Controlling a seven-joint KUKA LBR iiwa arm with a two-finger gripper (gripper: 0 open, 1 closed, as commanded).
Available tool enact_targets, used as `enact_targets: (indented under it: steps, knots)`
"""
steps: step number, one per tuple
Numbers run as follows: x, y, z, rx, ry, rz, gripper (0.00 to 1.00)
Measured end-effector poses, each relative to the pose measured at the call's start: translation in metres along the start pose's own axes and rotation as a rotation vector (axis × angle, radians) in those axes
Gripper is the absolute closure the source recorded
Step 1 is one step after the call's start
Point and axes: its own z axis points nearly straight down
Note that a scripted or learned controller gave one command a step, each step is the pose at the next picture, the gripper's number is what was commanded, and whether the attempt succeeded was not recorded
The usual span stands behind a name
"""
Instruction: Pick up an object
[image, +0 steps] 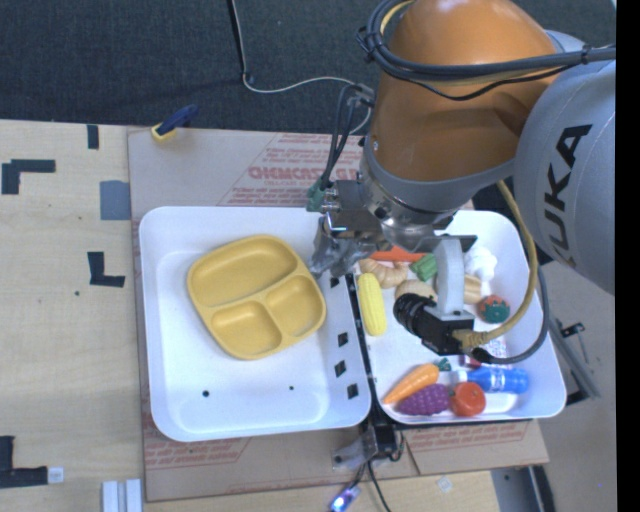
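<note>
The right bin (520, 250) holds several toy foods: a yellow corn cob (372, 303), an orange carrot (410, 382), purple grapes (425, 401), a red tomato (467, 400) and a blue bottle (500, 380). More small pieces lie half hidden under the arm, among them an orange one (396, 256) and a green one (427, 267). My gripper (335, 250) hangs low over the divider between the two bins, just up and left of the corn cob. The wrist hides much of it, and nothing shows as held.
A yellow divided plate (255, 295) lies in the left bin (160, 330). The big orange-and-grey arm (460, 110) covers the back of the right bin. A black-and-white fitting (440, 305) sits over the right bin's middle. Cables trail at the back.
</note>
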Motion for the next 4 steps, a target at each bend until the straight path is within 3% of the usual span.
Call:
enact_targets:
  steps: [1, 2, 3, 4]
  knots:
    - [-0.026, 0.000, 0.051, 0.003, -0.002, 0.009, 1.00]
    - [-0.077, -0.001, 0.172, 0.010, -0.003, 0.013, 1.00]
    - [-0.131, 0.000, 0.124, -0.005, -0.001, 0.012, 1.00]
    - [-0.181, -0.003, 0.222, 0.009, -0.001, 0.013, 1.00]
